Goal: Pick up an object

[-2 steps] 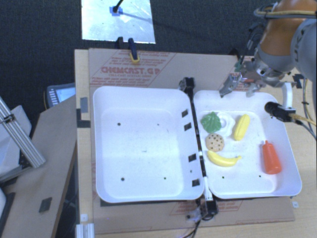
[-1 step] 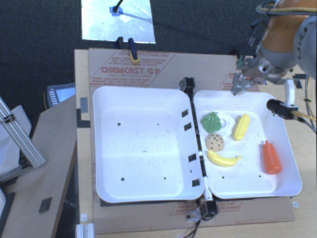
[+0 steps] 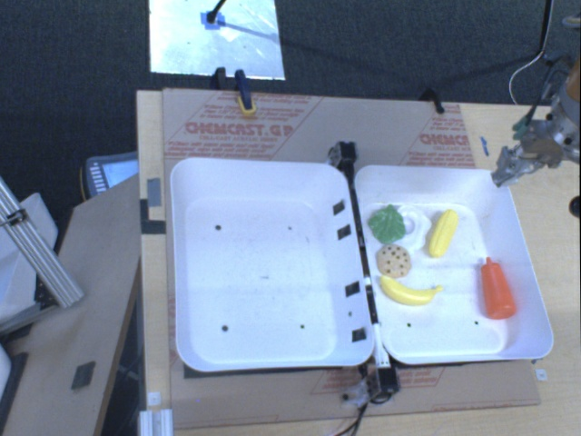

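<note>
Camera view looks down at a slant on the bench [image 3: 300, 116], where two shallow white bins sit side by side on a sheet of printed cardboard [image 3: 272, 125]. From where I stand, the left bin [image 3: 182, 243] has only a few dark specks on its floor. The right bin [image 3: 522, 243] carries all the small things.

Near the right bin's left wall, toward its far edge, lies a green leafy piece [image 3: 388, 222]. Just below it, touching or nearly so, is a round speckled cookie [image 3: 393, 261]. Nearer the front edge a yellow banana [image 3: 408, 291] curves along the floor, just beside the cookie. A yellow corn cob [image 3: 443, 232] lies tilted toward the middle of the bin's far half, apart from the green piece. Close to the right wall an orange bottle [image 3: 497, 291] lies with its narrow tip pointing toward the far edge.

The gripper [image 3: 506, 173] hangs above the far right corner of the right bin, over the rim, well apart from every object. Nothing is between its fingers; at this size and angle I cannot tell whether they stand apart or together.

Black clips [image 3: 343, 153] sit along the seam where the two bins meet, and a yellow clamp [image 3: 245, 105] grips the bench's far edge. Beyond that edge a shiny metal plate [image 3: 216, 24] lies on the dark floor.
</note>
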Available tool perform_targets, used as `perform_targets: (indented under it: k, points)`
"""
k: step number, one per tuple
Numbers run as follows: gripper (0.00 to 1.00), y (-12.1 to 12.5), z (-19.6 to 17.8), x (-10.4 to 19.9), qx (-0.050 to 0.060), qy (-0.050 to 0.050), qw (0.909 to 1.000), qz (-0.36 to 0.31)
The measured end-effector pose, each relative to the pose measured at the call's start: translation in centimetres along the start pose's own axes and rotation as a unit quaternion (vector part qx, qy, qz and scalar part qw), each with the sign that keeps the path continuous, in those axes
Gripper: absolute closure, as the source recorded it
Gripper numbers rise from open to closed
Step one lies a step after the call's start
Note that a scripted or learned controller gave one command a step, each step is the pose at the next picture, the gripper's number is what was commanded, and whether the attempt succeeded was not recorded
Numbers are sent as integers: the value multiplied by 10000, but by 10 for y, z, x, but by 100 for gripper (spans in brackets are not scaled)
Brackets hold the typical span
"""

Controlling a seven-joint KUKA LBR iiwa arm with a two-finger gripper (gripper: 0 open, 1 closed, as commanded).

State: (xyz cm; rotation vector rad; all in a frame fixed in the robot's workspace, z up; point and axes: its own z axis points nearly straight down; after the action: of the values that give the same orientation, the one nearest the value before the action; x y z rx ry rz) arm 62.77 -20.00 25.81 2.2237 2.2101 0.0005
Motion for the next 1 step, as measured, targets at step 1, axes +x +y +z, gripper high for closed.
perform_targets:
  k: [1]
  points:
    - [100,-44,-119,-9,-40,-4,10000,-26]
